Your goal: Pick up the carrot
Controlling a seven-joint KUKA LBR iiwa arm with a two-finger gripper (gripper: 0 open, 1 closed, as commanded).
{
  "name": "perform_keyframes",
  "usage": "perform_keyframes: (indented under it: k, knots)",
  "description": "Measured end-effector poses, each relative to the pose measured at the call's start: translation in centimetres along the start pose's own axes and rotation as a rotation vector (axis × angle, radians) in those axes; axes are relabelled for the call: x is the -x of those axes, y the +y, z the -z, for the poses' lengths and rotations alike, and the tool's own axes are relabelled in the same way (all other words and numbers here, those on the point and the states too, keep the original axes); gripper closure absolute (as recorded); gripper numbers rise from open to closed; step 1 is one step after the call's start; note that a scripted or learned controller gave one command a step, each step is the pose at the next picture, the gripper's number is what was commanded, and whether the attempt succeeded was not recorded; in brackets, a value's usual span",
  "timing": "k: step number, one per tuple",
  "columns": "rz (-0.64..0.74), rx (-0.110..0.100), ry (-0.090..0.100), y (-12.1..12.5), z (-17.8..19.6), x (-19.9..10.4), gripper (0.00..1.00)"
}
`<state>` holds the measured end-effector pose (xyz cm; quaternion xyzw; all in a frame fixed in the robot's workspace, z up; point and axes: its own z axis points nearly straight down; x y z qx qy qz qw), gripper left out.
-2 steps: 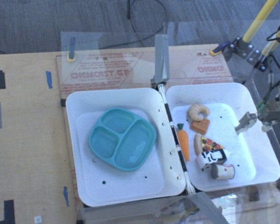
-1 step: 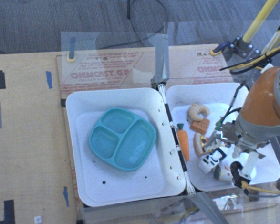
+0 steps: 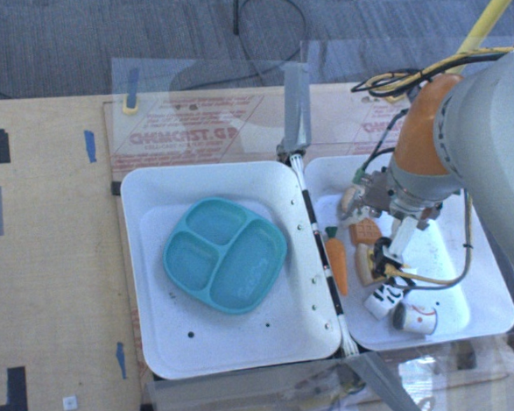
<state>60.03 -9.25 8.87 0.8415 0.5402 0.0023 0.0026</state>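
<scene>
Red lettering on the clear sheet [image 3: 186, 130] behind the bins appears to read "CHEMCAST GP"; no other writing can be made out. There are two shallow white bins with rounded corners and a smooth, plastic-looking surface, set side by side on a pale wooden bench [image 3: 52, 285]. The gripper [image 3: 366, 200] hangs over the upper left part of the right bin [image 3: 488, 311], below the arm's orange band, and whether it is spread or closed cannot be told from this slant. The one carrot [image 3: 336, 263] lies below and slightly left of the gripper, apart from it, stretched along the right bin's left wall; it is a smooth orange taper with a small green top at the end nearer the gripper. Just below the gripper sits a brownish-orange chunk [image 3: 364, 232], and under that a tan, bread-like piece [image 3: 363, 265], both just beside the carrot. Further below lie a white and black cup-like thing [image 3: 380, 302] and a white cylinder [image 3: 417, 319], close together. Well to the left of the gripper, the left bin [image 3: 151, 194] holds a single teal plate [image 3: 225, 255], glossy, rounded and split into three compartments. Two short strips of blue tape [image 3: 89, 146] mark the bench
</scene>
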Motion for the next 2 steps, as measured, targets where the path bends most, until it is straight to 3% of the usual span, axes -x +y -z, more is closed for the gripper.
perform_keyframes:
  k: [1, 2]
  knots:
    - [0.004, 0.002, 0.001, 0.0, 1.1, -0.2, 1.00]
    - [-0.354, -0.007, -0.004, 1.0, 9.6, -5.8, 1.00]
